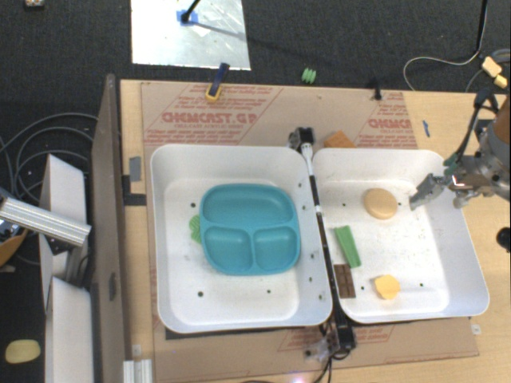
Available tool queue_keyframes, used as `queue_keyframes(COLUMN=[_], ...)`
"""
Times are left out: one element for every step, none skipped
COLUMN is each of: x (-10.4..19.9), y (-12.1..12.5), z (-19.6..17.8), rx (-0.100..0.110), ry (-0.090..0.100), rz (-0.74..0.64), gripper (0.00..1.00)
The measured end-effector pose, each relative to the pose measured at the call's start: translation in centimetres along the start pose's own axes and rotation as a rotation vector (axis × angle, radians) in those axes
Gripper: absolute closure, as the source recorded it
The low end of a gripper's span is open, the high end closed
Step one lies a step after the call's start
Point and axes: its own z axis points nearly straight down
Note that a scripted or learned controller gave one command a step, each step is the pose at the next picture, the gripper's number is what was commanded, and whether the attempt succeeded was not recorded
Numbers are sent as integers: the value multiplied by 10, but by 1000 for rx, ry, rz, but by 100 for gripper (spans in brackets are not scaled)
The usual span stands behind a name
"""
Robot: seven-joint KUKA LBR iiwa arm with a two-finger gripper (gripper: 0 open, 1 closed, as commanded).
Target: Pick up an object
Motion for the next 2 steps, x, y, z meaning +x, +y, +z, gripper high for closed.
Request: queue_keyframes(x=[19,-14], y=[71,78], z=[120,186], rx=[3,2], ry=[1,0], rz=[-5,3], gripper=[0,0])
